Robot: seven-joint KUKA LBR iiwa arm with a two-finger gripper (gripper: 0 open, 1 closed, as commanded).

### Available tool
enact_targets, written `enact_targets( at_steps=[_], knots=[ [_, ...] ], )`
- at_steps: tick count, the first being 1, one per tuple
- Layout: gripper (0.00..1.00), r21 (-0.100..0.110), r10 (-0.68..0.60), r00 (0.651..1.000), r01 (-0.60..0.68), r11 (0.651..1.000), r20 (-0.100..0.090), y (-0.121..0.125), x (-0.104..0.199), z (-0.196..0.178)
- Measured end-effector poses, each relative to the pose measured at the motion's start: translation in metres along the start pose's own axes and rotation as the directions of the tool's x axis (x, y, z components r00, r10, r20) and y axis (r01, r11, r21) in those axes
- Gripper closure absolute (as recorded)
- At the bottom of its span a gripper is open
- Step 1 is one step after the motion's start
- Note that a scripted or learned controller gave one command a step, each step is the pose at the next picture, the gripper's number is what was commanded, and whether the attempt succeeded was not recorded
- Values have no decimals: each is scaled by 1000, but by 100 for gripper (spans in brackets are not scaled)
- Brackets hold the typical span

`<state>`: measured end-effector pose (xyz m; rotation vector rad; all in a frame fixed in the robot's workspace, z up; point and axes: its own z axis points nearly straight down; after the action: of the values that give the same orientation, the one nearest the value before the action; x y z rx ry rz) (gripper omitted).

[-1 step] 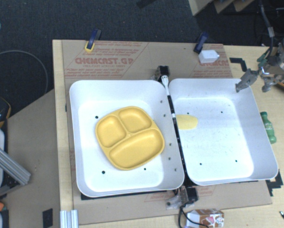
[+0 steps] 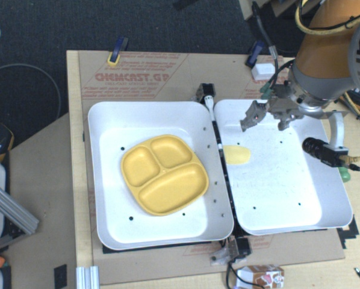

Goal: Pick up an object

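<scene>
I have the claw point(image 2: 264, 124) hanging over the back half of the right bin point(image 2: 300, 218), its two fingers spread wide with nothing between them. The nearest target is the yellow piece point(image 2: 236, 155), a small pale lump on the bin floor just beside the bin's left wall. From the claw it lies toward the front of the worktop and a little to the view's left, near but not underneath. Its long axis looks to run roughly across the view, much the same way the fingers are spread, so I reckon a wrist turn would give a shorter span to close on. The wall next to it leaves little room for a finger on that side. The plate point(image 2: 164, 174) in the left bin point(image 2: 108, 221) sits well apart, and I judge it the harder reach.
</scene>
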<state>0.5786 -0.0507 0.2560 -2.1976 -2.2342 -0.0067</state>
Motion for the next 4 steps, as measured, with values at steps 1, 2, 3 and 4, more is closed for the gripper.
enact_targets(
  at_steps=[1,2,3,4],
  knots=[
    [100,-3,15,1000,-15,1000,8,0,-11,-10],
    [100,1,9,1000,-9,1000,5,-19,53,-15],
    [100,-6,6,1000,-6,1000,5,-67,120,-63],
    [100,-10,7,1000,-7,1000,5,-98,169,-119]
  ],
)
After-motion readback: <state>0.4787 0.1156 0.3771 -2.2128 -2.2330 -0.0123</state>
